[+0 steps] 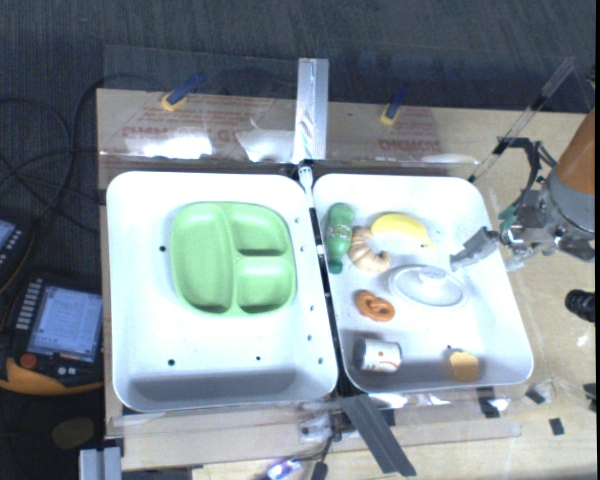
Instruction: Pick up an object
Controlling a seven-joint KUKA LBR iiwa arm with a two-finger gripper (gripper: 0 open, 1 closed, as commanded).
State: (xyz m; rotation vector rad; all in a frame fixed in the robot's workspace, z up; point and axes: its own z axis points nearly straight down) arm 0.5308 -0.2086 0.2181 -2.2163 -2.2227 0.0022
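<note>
The right bin [500, 298] holds a yellow banana [400, 229], a green bottle [338, 230] lying along its left wall, and a beige pastry [368, 252]. A clear glass [427, 284] lies on its side in the middle, with an orange pretzel-like piece [376, 307] to its left. Near the front are a small can [380, 355] and an orange block [464, 365]. My gripper [495, 240] hovers over the bin's right rim, just right of the glass and above it. Nothing shows in its grasp.
The left bin [140, 298] carries a green divided plate [232, 256]. A metal divider [320, 298] separates the bins. Cables and a hand-held pendant [50, 323] lie on the floor at the left. Clamps and small parts sit on the bench at the right.
</note>
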